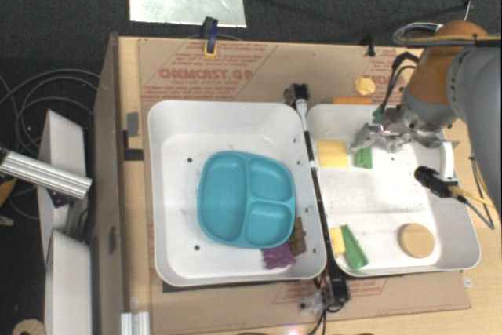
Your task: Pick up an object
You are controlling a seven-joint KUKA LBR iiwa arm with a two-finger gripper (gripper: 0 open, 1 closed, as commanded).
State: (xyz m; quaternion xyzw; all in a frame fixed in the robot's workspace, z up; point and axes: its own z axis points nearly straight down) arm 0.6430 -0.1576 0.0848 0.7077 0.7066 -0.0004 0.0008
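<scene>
My gripper hangs over the far part of the right bin, its fingers pointing left and down. A small green block lies right under the fingertips, touching or nearly touching them; I cannot tell whether it is gripped. A pale yellow square sponge lies just to its left. Near the front of this bin are a yellow and green piece and a round tan wooden disc.
The left bin holds a turquoise divided plate, with a purple thing and a brown thing at its front right corner. The grey arm comes in over the right bin's far right corner.
</scene>
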